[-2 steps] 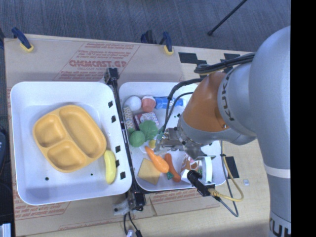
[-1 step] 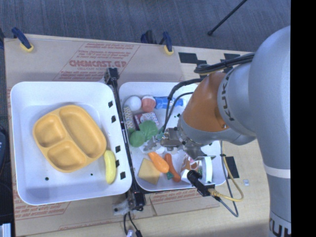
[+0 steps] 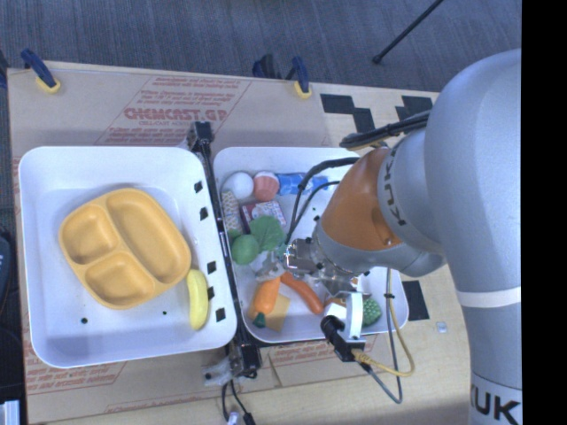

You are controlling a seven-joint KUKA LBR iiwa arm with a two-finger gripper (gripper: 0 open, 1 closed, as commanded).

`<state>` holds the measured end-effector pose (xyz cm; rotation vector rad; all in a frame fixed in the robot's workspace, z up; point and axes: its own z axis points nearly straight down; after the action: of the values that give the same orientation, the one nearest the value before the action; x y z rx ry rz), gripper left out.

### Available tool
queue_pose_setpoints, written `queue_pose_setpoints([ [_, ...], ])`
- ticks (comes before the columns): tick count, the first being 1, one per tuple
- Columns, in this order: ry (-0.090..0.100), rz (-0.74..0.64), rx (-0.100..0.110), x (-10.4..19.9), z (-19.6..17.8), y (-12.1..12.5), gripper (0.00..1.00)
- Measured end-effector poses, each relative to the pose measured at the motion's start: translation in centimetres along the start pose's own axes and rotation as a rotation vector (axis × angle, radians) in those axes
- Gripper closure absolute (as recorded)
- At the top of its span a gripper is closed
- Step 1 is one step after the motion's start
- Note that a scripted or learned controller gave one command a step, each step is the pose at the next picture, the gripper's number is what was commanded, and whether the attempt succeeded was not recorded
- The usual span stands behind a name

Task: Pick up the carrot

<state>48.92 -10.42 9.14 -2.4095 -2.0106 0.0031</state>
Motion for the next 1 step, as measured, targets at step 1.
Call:
queue_pose_setpoints([
  [1, 0.001, -0.004, 0.003, 0.03, -0.96, -0.02, 1.0],
])
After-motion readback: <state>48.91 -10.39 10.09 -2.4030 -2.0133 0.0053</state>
